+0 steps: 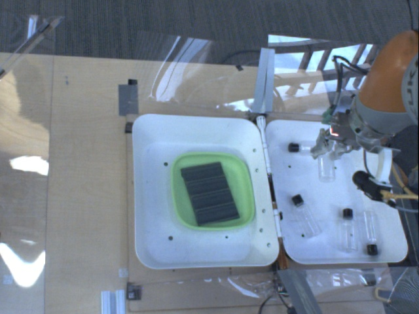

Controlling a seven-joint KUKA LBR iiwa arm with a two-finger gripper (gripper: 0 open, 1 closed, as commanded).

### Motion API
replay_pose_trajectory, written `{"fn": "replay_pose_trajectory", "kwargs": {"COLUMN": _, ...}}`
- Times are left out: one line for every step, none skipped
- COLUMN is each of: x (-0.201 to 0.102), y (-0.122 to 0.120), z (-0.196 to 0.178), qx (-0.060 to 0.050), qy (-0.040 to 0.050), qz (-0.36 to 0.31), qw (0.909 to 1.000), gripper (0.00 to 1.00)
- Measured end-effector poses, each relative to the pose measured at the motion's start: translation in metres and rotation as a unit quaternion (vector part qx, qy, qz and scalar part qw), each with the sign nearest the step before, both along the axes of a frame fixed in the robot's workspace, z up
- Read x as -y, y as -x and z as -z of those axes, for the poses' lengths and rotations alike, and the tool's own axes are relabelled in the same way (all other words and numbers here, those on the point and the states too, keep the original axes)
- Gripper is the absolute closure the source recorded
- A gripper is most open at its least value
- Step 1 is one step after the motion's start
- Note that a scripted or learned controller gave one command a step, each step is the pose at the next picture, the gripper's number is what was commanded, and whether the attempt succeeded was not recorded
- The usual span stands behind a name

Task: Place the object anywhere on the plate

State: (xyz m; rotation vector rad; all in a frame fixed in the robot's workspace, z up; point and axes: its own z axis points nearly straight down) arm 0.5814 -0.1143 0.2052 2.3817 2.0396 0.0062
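Clear glass vial (325, 169), small and see-through, standing in the right bin (393, 257), directly under the gripper (327, 148) and touching or nearly touching its tips. Cannot tell the gripper's state. Well apart from the green plate (245, 188) in the left bin (150, 241), with its dark ridged block (209, 193).
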Motion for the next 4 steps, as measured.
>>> {"fn": "replay_pose_trajectory", "kwargs": {"x": -0.065, "y": -0.002, "z": 0.020, "qx": -0.001, "qy": -0.0011, "qz": -0.034, "qw": 0.9994, "gripper": 1.00}}
{"fn": "replay_pose_trajectory", "kwargs": {"x": -0.150, "y": 0.007, "z": 0.021, "qx": -0.002, "qy": -0.0014, "qz": -0.043, "qw": 0.9991, "gripper": 1.00}}
{"fn": "replay_pose_trajectory", "kwargs": {"x": -0.226, "y": 0.027, "z": 0.021, "qx": -0.002, "qy": -0.0008, "qz": -0.181, "qw": 0.9835, "gripper": 1.00}}
{"fn": "replay_pose_trajectory", "kwargs": {"x": -0.225, "y": 0.027, "z": 0.020, "qx": -0.002, "qy": -0.0008, "qz": -0.181, "qw": 0.9835, "gripper": 0.00}}
